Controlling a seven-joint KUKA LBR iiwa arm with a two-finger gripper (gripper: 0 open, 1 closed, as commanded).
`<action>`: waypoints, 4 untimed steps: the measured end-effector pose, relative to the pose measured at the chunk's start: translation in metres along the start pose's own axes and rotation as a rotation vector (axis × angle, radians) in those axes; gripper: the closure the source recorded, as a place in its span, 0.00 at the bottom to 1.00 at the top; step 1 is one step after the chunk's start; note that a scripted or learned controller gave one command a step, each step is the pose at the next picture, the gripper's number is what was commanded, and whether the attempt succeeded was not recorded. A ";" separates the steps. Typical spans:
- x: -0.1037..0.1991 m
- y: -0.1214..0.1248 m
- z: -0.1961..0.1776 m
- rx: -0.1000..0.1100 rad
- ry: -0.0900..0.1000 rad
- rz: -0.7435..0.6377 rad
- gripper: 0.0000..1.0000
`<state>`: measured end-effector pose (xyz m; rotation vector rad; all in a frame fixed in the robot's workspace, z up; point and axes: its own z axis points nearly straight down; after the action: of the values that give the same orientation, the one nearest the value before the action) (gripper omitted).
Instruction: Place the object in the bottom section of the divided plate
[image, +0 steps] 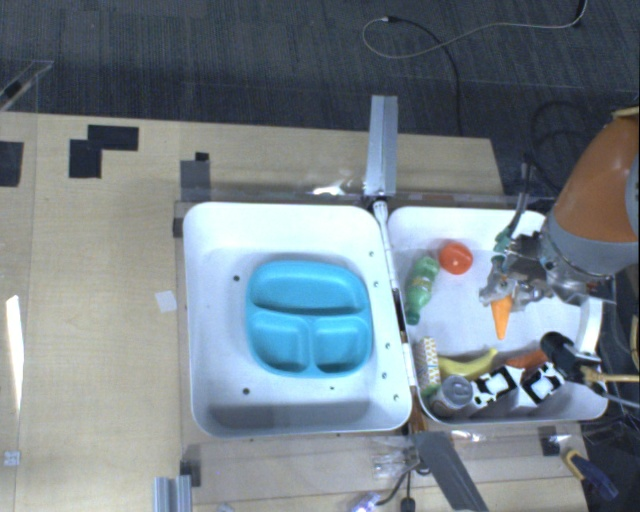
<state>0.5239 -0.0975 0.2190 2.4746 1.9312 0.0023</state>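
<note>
Carrot (501, 317) hangs point-down, gripped in the pincer (509, 289) over the right bin (590, 405); a blue divided plate (307, 315) sits mid left bin (220, 400).

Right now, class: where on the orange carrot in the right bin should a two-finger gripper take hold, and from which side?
Probably at the carrot's thick upper end, coming straight down from above. It lies flat in the right bin, tapering to a point toward the banana, so the wide end gives the fingers more to close on. The gripper hangs over that end.
</note>
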 end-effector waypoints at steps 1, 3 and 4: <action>0.000 0.000 0.000 0.000 0.000 0.000 0.00; 0.146 -0.022 0.036 0.003 0.001 -0.031 0.00; 0.188 -0.041 0.059 -0.016 -0.018 -0.107 0.00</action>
<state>0.5299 0.0951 0.1595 2.3498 2.0454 -0.0053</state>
